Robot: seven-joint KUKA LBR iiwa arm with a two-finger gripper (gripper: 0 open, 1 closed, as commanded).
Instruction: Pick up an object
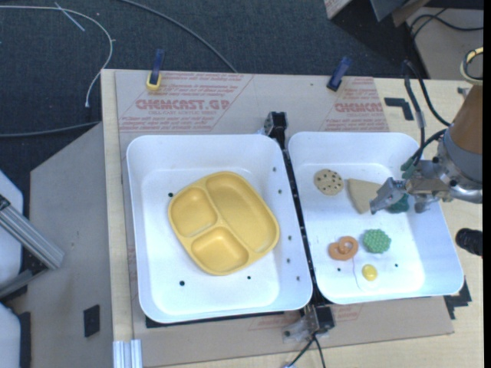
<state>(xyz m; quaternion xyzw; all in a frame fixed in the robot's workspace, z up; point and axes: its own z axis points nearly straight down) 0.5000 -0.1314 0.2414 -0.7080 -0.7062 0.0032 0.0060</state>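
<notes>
The right bin [430, 278] holds several small items: a speckled round cookie [328, 181], a tan wedge-shaped piece [362, 193], an orange ring [344, 248], a green knobbly ball [376, 241] and a small yellow piece [369, 272]. My gripper [390, 199] reaches in from the right and hangs low over the bin, at the right edge of the tan wedge and above the green ball. I see nothing lifted off the bin floor.
The left bin [146, 205] holds a yellow divided tray [222, 221]. A black clamp [275, 123] sits at the back between the bins, and blue clips [156, 66] [338, 73] hold the board's far edge. Cables run by the arm at the right.
</notes>
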